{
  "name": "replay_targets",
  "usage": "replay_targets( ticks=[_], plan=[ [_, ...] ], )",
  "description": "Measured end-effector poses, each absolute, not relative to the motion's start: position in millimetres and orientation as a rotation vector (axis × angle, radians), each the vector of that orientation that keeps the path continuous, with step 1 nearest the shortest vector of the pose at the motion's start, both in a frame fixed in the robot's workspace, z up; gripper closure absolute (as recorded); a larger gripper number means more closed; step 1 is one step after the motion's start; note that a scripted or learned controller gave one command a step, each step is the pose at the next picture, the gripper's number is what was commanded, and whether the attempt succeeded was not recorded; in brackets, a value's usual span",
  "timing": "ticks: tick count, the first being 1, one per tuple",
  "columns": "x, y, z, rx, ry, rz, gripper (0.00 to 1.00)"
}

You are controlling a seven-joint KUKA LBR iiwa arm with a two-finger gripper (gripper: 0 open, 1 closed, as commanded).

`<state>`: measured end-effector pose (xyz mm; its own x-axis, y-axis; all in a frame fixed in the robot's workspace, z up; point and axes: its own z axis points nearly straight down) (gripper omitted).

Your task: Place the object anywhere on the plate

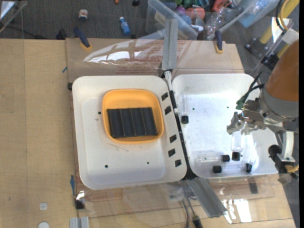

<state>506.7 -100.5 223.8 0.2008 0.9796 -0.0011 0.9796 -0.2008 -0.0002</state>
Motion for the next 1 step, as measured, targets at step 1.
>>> replay_targets(
  ticks=[1],
  plan=[
    [563.0, -94.2, 199.8, 2.398, 2.026, 0.0, 1.0]
  ],
)
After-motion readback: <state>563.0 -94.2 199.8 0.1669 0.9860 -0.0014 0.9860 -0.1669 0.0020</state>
